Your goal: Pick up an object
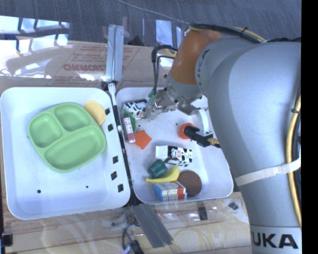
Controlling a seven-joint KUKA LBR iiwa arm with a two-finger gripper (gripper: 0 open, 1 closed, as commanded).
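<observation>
My gripper (152,106) hangs low over the far left part of the right bin (222,181), under the grey arm with its orange band. Just left of it lies a black-and-white cow-patterned toy (133,109), close to the fingers; whether they touch it I cannot tell. A thin red packet (129,129) and an orange square (143,139) lie nearer the camera. Further forward are a cow-patterned box (175,153), a green pepper (158,168), a yellow banana (167,175), a brown round thing (191,181) and a red-and-blue box (169,191). An orange round thing (187,130) sits under the wrist.
The left bin (21,194) holds a green divided plate (67,136) with a yellow piece (95,110) at its far right edge. A ridge with black clips (116,157) separates the bins. The arm covers the right bin's far right side.
</observation>
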